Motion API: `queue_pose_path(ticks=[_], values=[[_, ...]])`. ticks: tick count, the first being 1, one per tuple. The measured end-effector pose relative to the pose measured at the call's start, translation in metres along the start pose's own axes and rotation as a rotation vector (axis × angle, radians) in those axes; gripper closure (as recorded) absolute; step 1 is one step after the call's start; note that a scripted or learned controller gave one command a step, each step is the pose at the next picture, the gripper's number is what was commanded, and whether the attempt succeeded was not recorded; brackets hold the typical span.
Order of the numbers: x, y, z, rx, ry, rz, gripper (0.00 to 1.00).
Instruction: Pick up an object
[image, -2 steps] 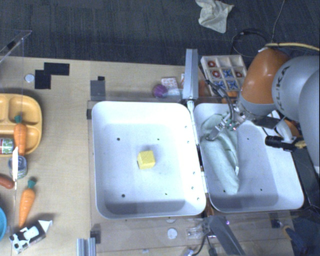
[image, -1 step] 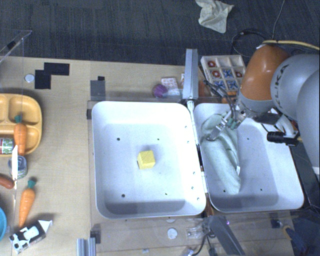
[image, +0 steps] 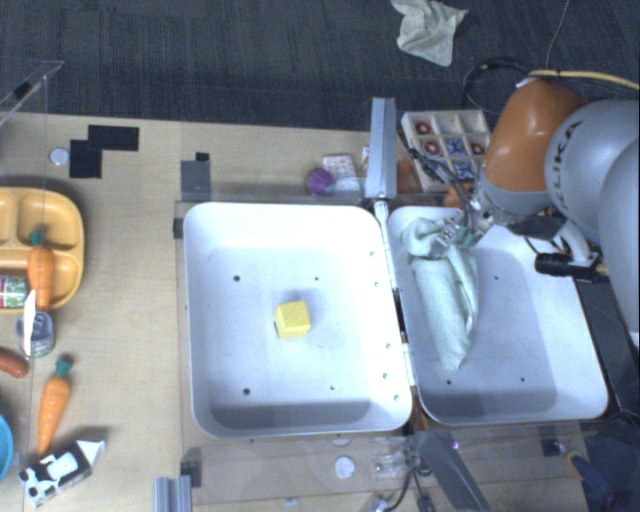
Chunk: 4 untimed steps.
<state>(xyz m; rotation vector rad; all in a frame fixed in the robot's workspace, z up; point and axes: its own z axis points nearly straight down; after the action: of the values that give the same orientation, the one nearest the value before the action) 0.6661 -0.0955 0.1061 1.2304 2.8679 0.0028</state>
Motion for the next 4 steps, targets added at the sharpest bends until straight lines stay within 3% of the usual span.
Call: queue_pose_path(ticks=[1,2,3,4], values=[[0.004,-0.002,0.003,0.012,0.018,-0.001,0.00],[0.012,-0.003,0.015,0.010,0.014,0.004,0.00],[0.009,0.002,0.000,-0.005,-0.001,0.002,1.00],[0.012,0.000,0.001,0.002,0.010,0.001,0.00]])
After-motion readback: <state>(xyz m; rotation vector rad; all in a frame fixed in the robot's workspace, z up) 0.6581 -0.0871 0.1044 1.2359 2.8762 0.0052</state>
